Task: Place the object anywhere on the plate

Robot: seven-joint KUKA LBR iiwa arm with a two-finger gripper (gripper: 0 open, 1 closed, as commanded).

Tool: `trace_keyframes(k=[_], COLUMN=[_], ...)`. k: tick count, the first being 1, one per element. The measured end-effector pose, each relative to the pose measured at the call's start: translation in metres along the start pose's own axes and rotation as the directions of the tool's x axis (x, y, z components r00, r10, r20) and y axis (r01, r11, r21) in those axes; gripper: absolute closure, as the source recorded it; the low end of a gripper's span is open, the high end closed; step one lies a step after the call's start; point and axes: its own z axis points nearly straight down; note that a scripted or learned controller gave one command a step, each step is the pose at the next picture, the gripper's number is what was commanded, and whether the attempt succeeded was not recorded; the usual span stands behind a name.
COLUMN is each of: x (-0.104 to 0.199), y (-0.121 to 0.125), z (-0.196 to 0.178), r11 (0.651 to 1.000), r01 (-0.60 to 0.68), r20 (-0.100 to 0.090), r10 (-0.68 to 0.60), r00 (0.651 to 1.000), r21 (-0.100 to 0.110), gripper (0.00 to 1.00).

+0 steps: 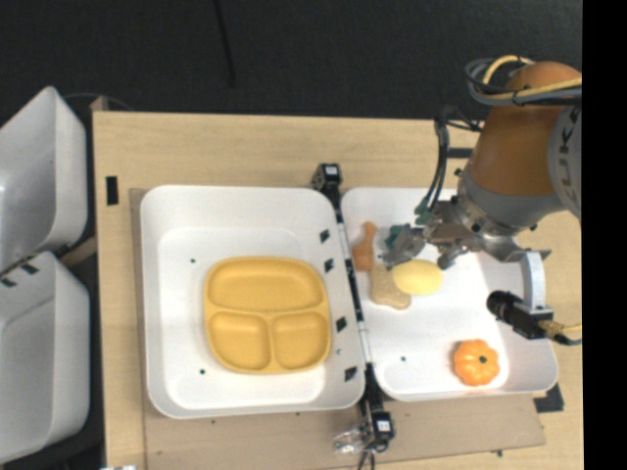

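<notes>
The hand (419, 253) hangs over the right bin (509, 375) near its left wall, fingers clamped on a pale lemon (418, 279). The yellow plate (266, 313) lies in the left bin (171, 262), with free room around, on the wooden desk (245, 145).

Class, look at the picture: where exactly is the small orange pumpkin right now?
The small orange pumpkin sits in the right-hand white bin, near its front right corner, apart from the pale yellow lemon-shaped object further back and left.
</notes>
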Motion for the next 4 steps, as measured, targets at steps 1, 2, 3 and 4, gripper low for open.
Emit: trace_keyframes(k=[1,2,3,4], x=[0.052,0.104,0.150,0.148], y=[-0.013,-0.026,-0.027,-0.026], z=[0.011,0.019,0.011,0.011], r11=[1.000,1.000,1.000,1.000], r01=[0.001,0.002,0.001,-0.003], r20=[-0.001,-0.001,-0.001,0.000], r10=[-0.001,-0.002,-0.001,0.003], r00=[1.000,1.000,1.000,1.000], r21=[0.001,0.001,0.000,-0.001], gripper=[1.00,1.00,1.00,0.00])
